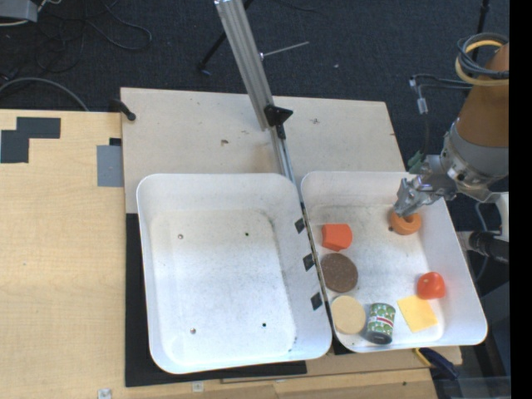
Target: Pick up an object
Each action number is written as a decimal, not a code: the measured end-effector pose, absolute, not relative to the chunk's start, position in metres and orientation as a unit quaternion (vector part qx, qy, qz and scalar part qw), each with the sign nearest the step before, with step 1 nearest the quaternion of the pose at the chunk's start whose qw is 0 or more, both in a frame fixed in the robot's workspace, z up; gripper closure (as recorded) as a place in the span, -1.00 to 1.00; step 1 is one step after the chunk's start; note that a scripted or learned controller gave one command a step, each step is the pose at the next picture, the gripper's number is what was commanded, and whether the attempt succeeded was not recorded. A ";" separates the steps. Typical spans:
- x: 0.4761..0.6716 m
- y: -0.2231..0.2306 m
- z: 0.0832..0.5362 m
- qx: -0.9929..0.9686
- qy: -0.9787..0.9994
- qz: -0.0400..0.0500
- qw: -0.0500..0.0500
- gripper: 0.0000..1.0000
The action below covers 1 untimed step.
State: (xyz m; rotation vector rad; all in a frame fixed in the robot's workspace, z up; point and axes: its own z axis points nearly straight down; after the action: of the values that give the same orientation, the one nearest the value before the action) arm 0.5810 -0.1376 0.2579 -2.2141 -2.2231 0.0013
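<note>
Gripper low in right bin, jaw state unreadable, tips at orange disc, likely its target; orange block, brown puck, can lie apart; left bin beside.

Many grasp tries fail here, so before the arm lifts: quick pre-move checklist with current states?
1. Gripper sits directly over the small round orange object in the right white bin: ok.
2. Object seen between the fingers: cannot tell.
3. Neighbours clear of the target: orange-red block and brown round disc lie apart from it: ok.
4. Target clear of the bin's right wall: close to it, cannot tell.
5. Red round object, yellow block, tan disc and small green-labelled can are away from the gripper: ok.
</note>
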 end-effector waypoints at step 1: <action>0.597 -0.081 0.247 -0.705 -0.709 0.000 0.002 1.00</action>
State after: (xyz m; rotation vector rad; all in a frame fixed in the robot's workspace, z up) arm 0.5971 -0.0806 0.2470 -2.2124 -2.2238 0.0013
